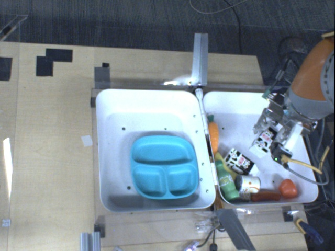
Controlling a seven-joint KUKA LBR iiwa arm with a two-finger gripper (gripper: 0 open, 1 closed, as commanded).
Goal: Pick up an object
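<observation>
Nearest the camera, along the front wall of the right bin (314,195), a red tomato-like object (288,189), a dark red stick-shaped item (265,195), a small can (248,183) and a green bottle (225,181) are crowded together. Just behind them a black-and-white patterned box (240,161) is tilted, and an orange carrot (213,134) is laid along the dividing wall. In the left bin (104,140) a blue divided tray (165,167) is seen. Farther back, the gripper (266,138) is held over the right bin; whether it is open cannot be told.
</observation>
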